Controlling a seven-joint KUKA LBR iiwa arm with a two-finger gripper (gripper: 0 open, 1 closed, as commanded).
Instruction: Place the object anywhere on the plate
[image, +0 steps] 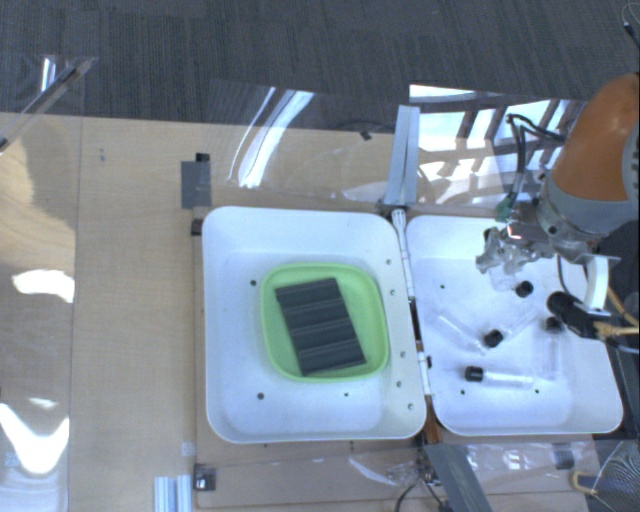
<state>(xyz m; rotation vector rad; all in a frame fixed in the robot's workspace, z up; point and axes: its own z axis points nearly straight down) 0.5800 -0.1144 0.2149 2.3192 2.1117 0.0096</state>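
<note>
Watching from the bench side: the grey ribbed block is lying flat on the green plate in the left bin, sitting near the middle and turned slightly off square, all of it inside the rim as far as I'm seeing. So if that block is the object, I'm reading the placement as done and nothing is left but pulling the arm clear. The arm is reaching in over the right bin, well apart from the plate, with the gripper hanging above that bin's back half. The claw is showing as a small metallic blur against white plastic and glare, so I'm not able to tell whether it's spread or pressed together, and I'm seeing nothing in it. Below it a few clear odds and ends are lying loose on the right bin's floor: a capped tube near the front, and a couple of small black caps further back. If one of those is the real target instead, then I'm judging the job as barely begun: pick, carry across the divider, and drop are all left to do. I'm leaning toward the first reading, since the block is the one thing on the plate.
</note>
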